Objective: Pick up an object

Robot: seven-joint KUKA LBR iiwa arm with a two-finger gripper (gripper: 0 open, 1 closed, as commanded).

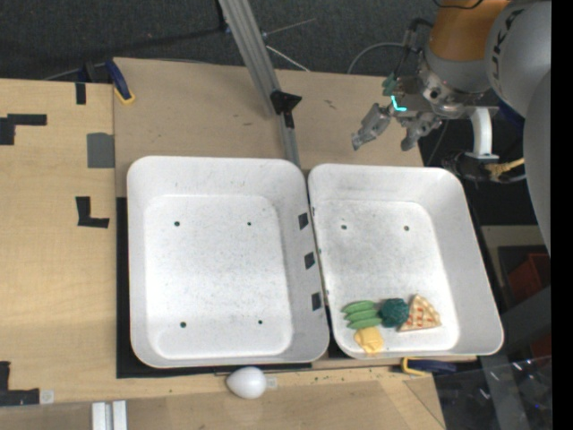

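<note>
End effector (392,131) hangs over the bare table (206,106) just beyond the far edge of the right bin (474,267), fingers spread apart and holding nothing. Toys sit clustered in the near part of the right bin: a green pea pod (361,312), a dark green broccoli piece (393,311) touching it, a pizza slice (420,314) just right of that, and a yellow piece (369,339) nearest the front wall. Left bin (143,258) lies alongside; a white egg (246,382) rests on the table by its near edge.
</note>
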